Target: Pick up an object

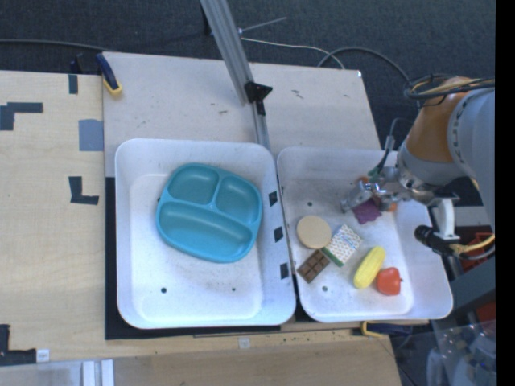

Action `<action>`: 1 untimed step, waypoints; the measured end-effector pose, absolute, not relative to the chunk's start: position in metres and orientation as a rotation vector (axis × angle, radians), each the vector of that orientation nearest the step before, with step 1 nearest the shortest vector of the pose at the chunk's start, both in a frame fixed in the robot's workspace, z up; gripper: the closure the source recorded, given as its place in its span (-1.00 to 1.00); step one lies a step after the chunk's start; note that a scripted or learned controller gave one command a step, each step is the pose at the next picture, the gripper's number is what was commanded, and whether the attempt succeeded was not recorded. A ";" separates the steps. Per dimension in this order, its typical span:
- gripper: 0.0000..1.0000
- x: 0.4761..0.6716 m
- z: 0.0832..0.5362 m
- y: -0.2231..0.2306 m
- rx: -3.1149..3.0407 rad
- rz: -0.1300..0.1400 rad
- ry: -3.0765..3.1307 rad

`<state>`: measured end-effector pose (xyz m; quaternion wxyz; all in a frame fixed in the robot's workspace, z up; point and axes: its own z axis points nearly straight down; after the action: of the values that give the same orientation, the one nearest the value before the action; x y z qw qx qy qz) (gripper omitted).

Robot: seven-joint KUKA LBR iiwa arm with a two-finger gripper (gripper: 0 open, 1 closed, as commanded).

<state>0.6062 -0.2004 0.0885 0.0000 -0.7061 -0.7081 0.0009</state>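
White plastic bins sit side by side on a pale wooden bench, seen from above at a slant. The left bin [137, 240] holds a blue divided plate [209, 212], lying flat near the bin's middle.

The right bin [318, 167] holds several small items gathered toward its near half. A round tan biscuit [313, 232] lies close to the bin's left wall. Just below it is a brown chocolate bar [314, 265], tilted. Beside the biscuit, to its right, is a small patterned square block [346, 243]. Further right lie a yellow corn cob [369, 266] and, touching or nearly touching it, a red tomato-like piece [389, 281].

The grey arm with its orange band [430, 131] reaches in from the right over the right bin. Its gripper [372, 193] hangs low in the bin's upper right part, directly above a small purple object [368, 211]. The purple object sits just under the metal fingertips, apart from the other items. Whether the fingers are spread or closed around it cannot be told from this angle.

A grey metal pole [229, 43] crosses the bench behind the bins.
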 end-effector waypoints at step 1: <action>1.00 0.606 0.098 -0.200 -2.215 0.003 -2.226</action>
<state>0.6063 -0.1995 0.0984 0.0005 -0.7054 -0.7088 0.0010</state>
